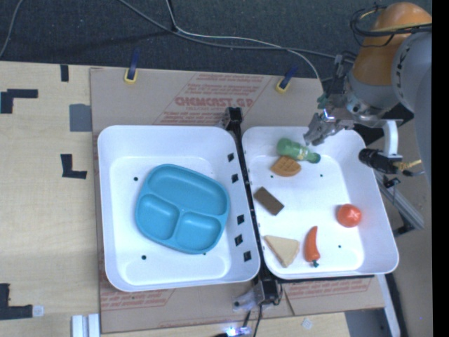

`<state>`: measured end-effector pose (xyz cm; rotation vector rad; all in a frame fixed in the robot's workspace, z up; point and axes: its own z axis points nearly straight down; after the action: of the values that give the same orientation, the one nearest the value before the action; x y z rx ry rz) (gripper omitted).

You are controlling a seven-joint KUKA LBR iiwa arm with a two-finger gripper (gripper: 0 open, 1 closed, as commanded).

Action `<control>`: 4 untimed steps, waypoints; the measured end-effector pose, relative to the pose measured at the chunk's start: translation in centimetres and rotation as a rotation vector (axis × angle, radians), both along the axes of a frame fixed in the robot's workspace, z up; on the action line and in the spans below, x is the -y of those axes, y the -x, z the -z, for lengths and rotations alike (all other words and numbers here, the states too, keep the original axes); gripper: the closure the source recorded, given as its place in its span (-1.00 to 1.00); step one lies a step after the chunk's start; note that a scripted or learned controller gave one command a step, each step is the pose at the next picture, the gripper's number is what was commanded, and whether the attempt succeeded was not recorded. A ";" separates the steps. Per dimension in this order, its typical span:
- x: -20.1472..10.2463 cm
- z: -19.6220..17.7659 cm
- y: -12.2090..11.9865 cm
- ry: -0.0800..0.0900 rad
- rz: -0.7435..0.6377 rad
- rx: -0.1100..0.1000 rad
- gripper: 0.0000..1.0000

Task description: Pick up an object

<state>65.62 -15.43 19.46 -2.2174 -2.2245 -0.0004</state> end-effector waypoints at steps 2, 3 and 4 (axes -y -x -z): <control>-5.0 -3.3 0.3 0.000 -0.002 -0.007 1.00; -11.1 -3.6 0.2 -0.001 -0.004 -0.006 1.00; -16.9 -3.7 0.9 0.000 -0.004 -0.007 1.00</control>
<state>64.69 1.49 23.12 -2.2090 -2.2252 0.0073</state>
